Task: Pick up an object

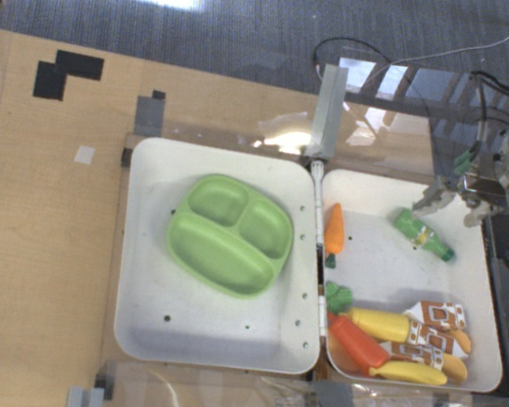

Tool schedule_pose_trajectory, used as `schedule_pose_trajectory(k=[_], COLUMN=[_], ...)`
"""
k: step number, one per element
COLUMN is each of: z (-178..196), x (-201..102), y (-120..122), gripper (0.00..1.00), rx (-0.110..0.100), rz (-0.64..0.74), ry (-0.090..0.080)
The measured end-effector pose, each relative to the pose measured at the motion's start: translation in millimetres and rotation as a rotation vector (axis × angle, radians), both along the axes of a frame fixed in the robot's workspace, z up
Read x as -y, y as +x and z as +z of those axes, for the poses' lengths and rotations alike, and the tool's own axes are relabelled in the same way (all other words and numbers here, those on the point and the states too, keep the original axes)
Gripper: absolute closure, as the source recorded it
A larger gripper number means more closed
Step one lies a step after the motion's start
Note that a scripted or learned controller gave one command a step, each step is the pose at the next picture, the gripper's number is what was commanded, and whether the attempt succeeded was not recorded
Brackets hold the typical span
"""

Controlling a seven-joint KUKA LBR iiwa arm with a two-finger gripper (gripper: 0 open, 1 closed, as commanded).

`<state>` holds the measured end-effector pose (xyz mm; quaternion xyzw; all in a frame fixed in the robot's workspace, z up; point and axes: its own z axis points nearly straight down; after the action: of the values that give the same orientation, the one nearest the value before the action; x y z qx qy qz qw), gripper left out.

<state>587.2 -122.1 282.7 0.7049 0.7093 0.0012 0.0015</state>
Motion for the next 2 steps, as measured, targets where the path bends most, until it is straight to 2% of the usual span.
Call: schedule_pose_trajectory(k=[1,2], z=[-87.8,-193.6], x=[38.0,48.8], y=[51.0,84.4], gripper=[0.0,0.0], rx=[-0.001,0.006], rz=[0.103,0.047], ry=[-0.001,-0.002])
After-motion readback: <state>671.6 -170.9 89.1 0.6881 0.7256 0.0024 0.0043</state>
